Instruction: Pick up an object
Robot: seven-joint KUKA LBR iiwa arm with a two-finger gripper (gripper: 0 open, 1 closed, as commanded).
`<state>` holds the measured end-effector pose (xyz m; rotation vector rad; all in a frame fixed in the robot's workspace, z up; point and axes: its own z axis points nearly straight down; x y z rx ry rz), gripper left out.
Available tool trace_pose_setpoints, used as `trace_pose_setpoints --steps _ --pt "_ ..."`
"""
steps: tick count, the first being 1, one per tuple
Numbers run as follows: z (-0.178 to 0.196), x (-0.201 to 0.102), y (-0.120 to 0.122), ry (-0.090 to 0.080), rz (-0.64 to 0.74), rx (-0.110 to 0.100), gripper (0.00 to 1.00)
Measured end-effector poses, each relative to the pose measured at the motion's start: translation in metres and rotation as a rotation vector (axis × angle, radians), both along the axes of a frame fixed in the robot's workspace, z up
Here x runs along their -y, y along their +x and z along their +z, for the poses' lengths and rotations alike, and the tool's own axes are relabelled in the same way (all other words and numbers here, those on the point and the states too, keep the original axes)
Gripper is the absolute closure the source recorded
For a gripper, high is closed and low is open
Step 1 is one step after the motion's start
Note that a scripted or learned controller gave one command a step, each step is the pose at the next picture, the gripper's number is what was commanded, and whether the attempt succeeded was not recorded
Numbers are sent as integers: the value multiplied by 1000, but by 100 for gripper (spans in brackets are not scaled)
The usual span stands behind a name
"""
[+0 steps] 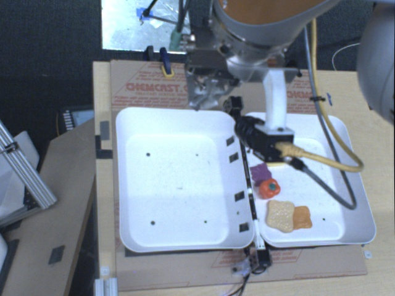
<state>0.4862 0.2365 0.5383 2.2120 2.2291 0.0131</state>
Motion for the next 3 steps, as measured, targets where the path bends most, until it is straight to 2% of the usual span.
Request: trace_pose_setpoints --steps 1,2,3 --pt "-3 2 0 -3 -3 -5 0" --pt "8 2 0 -1 -1 -3 100" --pt "-165 3 -1 -12 -7 -21 100"
